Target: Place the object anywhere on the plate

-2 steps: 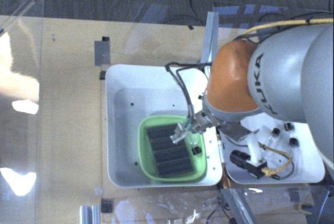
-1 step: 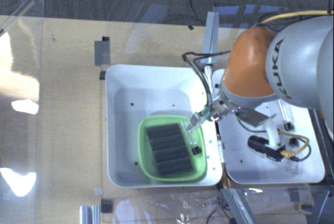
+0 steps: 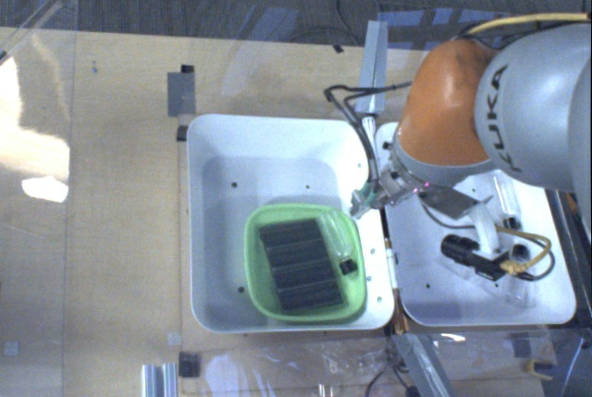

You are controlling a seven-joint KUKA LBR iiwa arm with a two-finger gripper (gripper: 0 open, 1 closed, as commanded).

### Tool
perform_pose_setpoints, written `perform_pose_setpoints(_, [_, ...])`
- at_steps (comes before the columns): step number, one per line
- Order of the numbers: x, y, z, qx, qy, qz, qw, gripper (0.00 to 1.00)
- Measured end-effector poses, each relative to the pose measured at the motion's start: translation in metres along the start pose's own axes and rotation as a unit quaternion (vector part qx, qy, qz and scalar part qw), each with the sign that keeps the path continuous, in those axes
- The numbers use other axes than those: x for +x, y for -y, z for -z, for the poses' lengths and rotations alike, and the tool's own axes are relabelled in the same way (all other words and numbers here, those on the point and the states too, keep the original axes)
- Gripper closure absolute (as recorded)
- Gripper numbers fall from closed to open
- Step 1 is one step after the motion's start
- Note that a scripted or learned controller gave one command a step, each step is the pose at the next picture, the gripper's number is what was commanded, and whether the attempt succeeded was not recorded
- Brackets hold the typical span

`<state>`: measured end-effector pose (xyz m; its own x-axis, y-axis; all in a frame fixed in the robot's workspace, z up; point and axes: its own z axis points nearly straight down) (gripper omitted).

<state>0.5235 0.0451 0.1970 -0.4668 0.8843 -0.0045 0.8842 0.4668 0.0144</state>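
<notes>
Wooden desk (image 3: 102, 229) has two white bins, and the left bin (image 3: 268, 155) holds a green plate (image 3: 254, 266) with a dark ridged object (image 3: 301, 266) already lying on it. Gripper (image 3: 363, 199) hangs just right of the plate; honestly can't tell its state.

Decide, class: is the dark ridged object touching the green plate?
Touching. The camera view shows the dark ridged object lying flat inside the green plate, green rim all around it.

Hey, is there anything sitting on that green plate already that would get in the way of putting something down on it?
Yes. A dark ribbed block covers most of the green plate in the left bin, with a small black piece beside it. Only the rim stays bare.
</notes>
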Motion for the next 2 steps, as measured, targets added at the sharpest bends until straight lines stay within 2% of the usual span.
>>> perform_pose_setpoints(1, [0.0,0.0,0.0,0.0,0.0,0.0,1.0,0.0])
perform_pose_setpoints(2, [-0.07,0.002,-0.011,0.003,0.0,0.057,0.9984,0.0])
